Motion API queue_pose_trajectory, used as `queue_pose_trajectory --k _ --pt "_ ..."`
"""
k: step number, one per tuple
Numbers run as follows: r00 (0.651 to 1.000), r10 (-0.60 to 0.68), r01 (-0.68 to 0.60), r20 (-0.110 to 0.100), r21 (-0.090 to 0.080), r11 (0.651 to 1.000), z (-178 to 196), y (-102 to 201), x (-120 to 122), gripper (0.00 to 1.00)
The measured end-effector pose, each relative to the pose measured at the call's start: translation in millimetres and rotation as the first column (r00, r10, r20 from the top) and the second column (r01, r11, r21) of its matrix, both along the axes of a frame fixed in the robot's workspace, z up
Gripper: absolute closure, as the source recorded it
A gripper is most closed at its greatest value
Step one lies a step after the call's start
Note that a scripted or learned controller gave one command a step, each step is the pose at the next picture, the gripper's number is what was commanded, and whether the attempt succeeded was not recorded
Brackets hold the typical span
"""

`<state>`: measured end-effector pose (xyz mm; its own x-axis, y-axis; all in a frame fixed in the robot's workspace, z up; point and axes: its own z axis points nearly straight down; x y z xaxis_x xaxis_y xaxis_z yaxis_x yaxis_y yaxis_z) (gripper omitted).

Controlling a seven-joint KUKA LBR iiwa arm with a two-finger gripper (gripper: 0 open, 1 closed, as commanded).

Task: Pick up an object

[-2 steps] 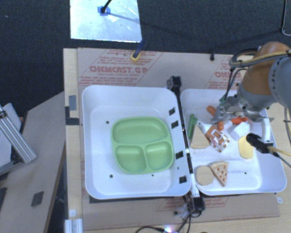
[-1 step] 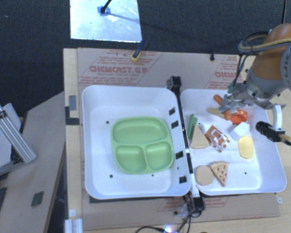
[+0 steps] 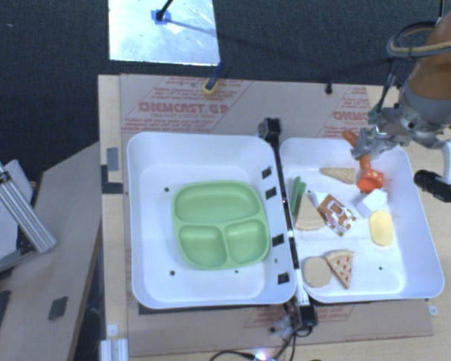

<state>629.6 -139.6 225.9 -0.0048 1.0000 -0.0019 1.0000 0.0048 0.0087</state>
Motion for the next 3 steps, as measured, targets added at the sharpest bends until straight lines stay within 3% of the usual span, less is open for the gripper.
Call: queue_pose_trajectory --k 1,3 --pt "1.0 0.0 0.0 -0.005 0.001 1.0 -1 0 1 1.0" --pt "1.0 0.004 -0.004 -0.01 0.004 1.0 -12 93 -47 1.0"
